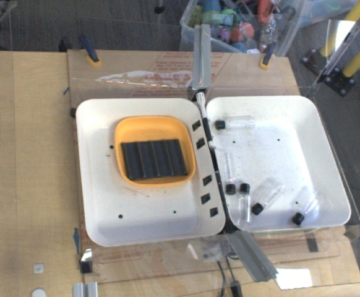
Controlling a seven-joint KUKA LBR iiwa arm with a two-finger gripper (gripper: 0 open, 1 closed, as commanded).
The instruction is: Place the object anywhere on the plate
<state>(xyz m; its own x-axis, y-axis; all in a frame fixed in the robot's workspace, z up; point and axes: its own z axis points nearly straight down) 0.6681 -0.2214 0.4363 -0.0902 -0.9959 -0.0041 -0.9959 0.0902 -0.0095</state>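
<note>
Clear vials with black caps lie scattered in the right bin [328, 166], well apart from the yellow plate [123, 132] in the left bin [93, 197]. No gripper appears over the surface, so its state cannot be told. The vial [265, 196] nearest the middle lies aslant, cap toward the near-left; a grasp across its long axis looks steadiest.

The light wooden bench [25, 166] bears 2 shallow white plastic bins side by side, the left bin [99, 215] touching the right bin [328, 166], on a clear plastic sheet [137, 76].
</note>
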